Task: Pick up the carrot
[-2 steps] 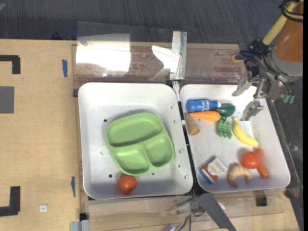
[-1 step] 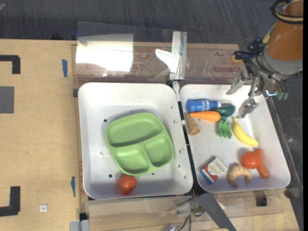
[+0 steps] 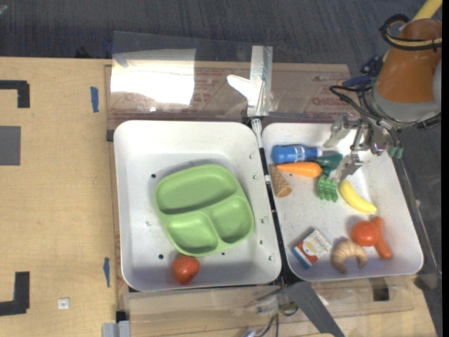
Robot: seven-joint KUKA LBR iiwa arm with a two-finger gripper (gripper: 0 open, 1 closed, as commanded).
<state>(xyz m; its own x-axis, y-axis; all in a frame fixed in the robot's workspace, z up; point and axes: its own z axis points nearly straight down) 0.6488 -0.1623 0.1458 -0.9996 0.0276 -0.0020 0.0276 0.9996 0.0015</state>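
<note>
Camera view, target: we find the small orange plastic carrot [image 3: 299,169] in the right white bin [image 3: 410,216], near its upper left corner, lying sideways just below the blue bottle [image 3: 293,153].
Neighbours: its green top [image 3: 330,162] points towards the yellow banana [image 3: 356,196]; a green toy piece [image 3: 327,189] sits just below.
Gripper: the two-finger gripper [image 3: 356,144] hovers right of the carrot; whether it is spread or pinched, we cannot tell.
Approach: we judge it best to straddle the carrot's narrow width, clear of the bottle.
</note>
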